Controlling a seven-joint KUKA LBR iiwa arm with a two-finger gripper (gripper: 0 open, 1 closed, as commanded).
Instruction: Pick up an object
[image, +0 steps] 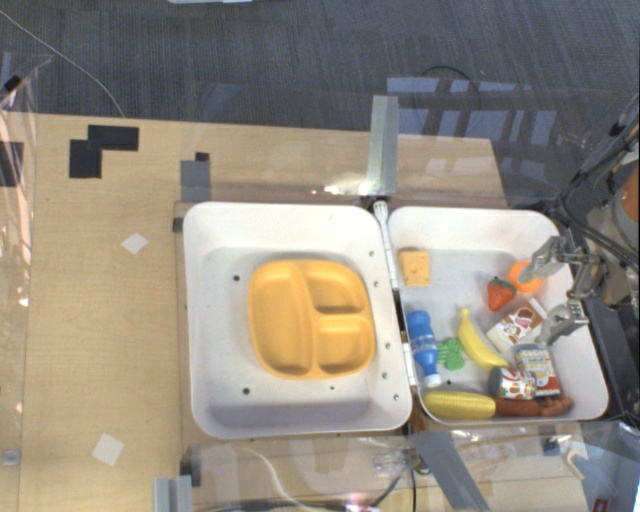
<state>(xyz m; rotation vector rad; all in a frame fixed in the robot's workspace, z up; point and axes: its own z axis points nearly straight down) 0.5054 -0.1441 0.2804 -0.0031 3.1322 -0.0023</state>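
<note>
From above, the gripper (557, 290) hangs over the right bin (470, 228), its fingers spread and pinching nothing. Just beside it lie an orange fruit (527, 277), a strawberry (501, 293) and a small carton (517, 326); any could be the pick. They sit crowded, so a closing finger may well nudge a neighbour or catch two at once. The left bin (215, 300) holds a yellow divided tray (310, 317). Both bins rest on a pale wooden bench (100, 330), with dark carpet (250, 60) beyond.
</note>
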